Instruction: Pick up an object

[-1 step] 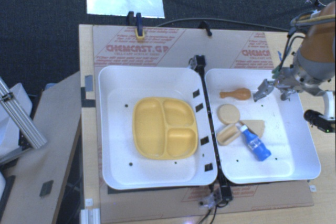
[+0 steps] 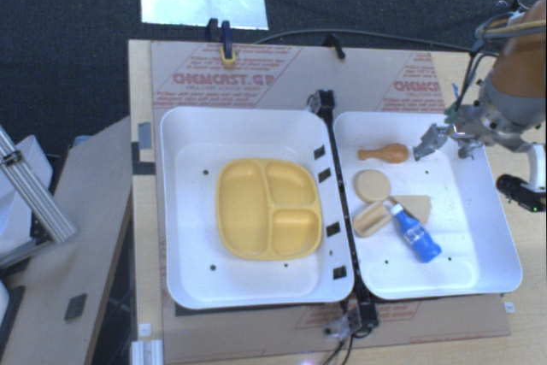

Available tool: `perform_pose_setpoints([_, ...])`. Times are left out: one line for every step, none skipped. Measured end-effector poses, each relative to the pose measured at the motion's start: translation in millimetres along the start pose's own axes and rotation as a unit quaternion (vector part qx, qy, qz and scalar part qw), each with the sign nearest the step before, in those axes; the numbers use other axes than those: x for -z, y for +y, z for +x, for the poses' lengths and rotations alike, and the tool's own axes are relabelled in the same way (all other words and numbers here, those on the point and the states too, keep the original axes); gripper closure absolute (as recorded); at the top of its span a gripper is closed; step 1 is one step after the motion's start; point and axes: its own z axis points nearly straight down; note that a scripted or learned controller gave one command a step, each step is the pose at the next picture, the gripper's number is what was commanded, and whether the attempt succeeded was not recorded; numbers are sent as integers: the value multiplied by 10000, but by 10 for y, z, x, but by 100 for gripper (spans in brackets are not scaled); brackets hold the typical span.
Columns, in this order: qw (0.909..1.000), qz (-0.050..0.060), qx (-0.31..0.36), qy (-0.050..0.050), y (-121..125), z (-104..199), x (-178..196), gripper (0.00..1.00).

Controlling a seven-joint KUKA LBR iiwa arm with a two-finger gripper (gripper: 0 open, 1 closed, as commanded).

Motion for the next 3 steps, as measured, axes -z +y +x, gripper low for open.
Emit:
perform_pose_setpoints([10000,15,10,5,49,58,-445,0])
perform_pose_setpoints([10000,18,6,4,51,90,-1070,0])
perform_pose_setpoints([10000,-2,1,-1,60,90,-1066,0])
